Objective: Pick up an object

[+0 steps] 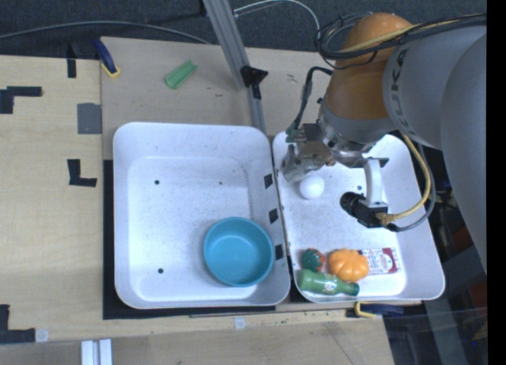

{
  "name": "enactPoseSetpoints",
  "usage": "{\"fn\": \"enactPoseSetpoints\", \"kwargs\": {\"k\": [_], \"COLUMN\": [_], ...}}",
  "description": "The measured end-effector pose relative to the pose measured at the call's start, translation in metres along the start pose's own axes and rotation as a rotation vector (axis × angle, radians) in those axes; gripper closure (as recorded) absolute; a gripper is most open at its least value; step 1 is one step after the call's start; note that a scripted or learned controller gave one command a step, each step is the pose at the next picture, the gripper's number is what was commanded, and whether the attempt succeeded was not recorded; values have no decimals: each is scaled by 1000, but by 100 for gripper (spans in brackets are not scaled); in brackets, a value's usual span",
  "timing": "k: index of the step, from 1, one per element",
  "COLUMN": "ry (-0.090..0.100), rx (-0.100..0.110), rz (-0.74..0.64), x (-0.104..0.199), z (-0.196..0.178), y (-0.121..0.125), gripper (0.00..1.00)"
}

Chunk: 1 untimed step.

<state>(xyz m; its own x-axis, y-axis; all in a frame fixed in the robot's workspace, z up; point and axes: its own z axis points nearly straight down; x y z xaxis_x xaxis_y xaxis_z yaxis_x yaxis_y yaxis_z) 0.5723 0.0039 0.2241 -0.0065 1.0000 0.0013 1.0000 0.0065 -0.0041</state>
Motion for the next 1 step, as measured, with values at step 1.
{"fn": "enactPoseSetpoints", "kwargs": {"k": [1], "ry": [0], "rx": [-2], "rz": [-2], "x": [56], "z": [-11], "y": [-10], "gripper": [100]}}
